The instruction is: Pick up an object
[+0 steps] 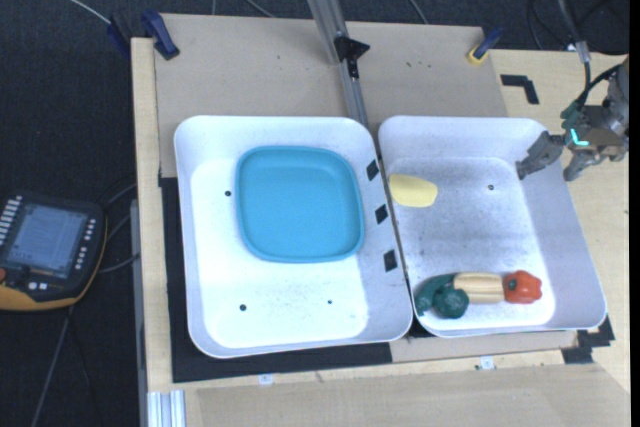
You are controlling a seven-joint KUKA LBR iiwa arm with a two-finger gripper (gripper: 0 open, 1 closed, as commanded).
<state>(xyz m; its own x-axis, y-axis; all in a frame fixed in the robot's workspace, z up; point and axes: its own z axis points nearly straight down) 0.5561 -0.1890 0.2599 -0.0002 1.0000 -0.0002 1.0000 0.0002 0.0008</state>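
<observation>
Over right bin's [560, 225] far edge: claw [556, 161] spread open, holding nothing; pale yellow rounded object [413, 191] near left wall.

At the right edge of the view, the tool [558, 162] is seen as a small grey and dark assembly. Two dark fingers [535, 158] are carried beneath a boxy grey body. A small teal-green light is shown on that body. A thin dark cable is routed above it.
</observation>
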